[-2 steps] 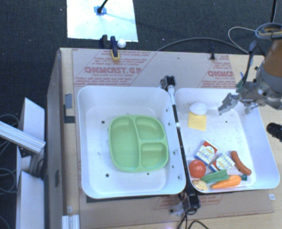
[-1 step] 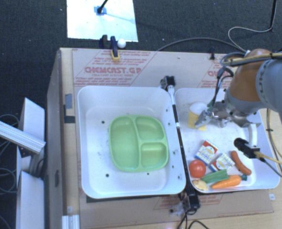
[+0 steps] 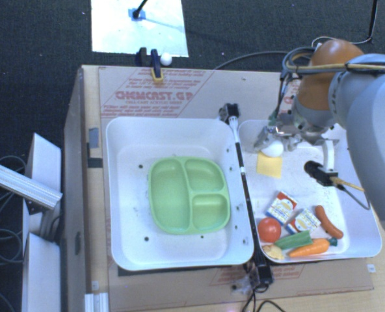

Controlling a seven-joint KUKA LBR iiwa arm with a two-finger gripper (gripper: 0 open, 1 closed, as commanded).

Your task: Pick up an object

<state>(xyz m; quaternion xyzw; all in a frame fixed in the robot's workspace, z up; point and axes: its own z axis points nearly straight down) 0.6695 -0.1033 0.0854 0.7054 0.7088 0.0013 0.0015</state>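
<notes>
My gripper [image 3: 275, 139] hangs low over the back left part of the right bin [image 3: 368, 236]. A white egg [image 3: 272, 149] sits right at its tips, touching or nearly touching them. A yellow cheese slice [image 3: 269, 165] lies just in front of the egg. Nearer the front of that bin lie two small cartons [image 3: 281, 208] [image 3: 303, 221], a red tomato [image 3: 268, 229], a sausage [image 3: 328, 221], a carrot [image 3: 309, 247] and a green vegetable [image 3: 292, 239].
The left bin [image 3: 124, 174] holds a green divided plate [image 3: 189, 194]. A black rod [image 3: 239, 155] runs along the divide between the bins. The grey arm [image 3: 368, 103] covers the right bin's back right corner.
</notes>
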